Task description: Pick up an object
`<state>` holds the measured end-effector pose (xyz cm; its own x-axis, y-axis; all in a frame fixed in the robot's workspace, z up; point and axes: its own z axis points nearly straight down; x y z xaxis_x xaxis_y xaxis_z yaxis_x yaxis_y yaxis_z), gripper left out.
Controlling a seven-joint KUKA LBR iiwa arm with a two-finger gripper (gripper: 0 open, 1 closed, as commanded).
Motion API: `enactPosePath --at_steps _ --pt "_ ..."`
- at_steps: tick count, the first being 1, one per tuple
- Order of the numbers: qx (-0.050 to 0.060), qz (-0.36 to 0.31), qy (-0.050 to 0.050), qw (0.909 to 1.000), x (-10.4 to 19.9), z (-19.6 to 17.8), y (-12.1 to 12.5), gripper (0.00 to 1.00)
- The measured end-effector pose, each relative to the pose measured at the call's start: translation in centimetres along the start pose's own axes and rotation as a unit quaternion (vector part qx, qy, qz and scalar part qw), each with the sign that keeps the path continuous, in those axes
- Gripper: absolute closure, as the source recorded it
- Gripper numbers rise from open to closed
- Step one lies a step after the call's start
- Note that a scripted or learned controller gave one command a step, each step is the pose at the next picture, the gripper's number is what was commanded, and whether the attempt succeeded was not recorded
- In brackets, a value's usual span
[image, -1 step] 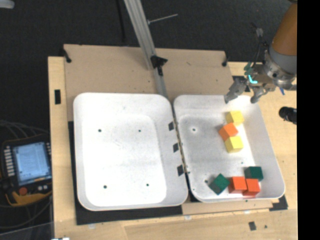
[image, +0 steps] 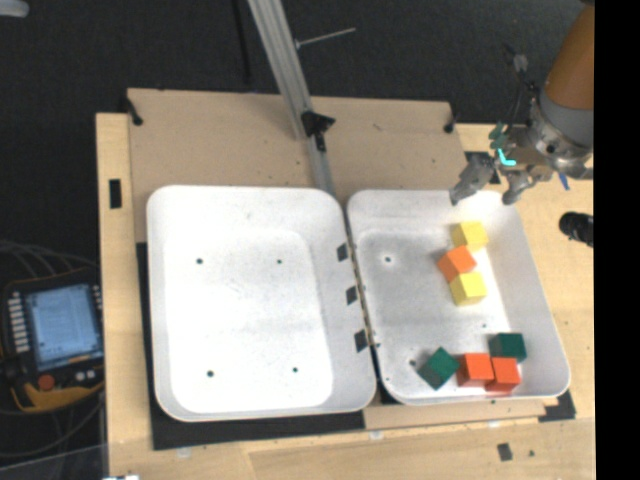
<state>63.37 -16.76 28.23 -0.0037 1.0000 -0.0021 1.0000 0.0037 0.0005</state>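
My gripper (image: pixel 492 189) hovers over the far right corner of the right bin (image: pixel 400 298), its two fingers spread apart with nothing between them. Just below it a yellow block (image: pixel 469 234), an orange block (image: pixel 458 263) and a second yellow block (image: pixel 467 287) lie in a short column. At the bin's near right corner sit a green block (image: pixel 436 367), two orange blocks (image: pixel 476 368) (image: pixel 505 373) and a dark green block (image: pixel 508 346).
The left bin (image: pixel 245 298) lies beside the right one, joined by dark clips along the shared edge. A slanted metal pole (image: pixel 290 68) rises behind the bins. A tablet-like device (image: pixel 55 323) rests off the bench at the left.
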Motion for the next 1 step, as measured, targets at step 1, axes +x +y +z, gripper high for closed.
enactPosePath --at_steps 1 --pt "0.002 0.002 0.0 1.0 -0.13 4.2 -0.29 0.0"
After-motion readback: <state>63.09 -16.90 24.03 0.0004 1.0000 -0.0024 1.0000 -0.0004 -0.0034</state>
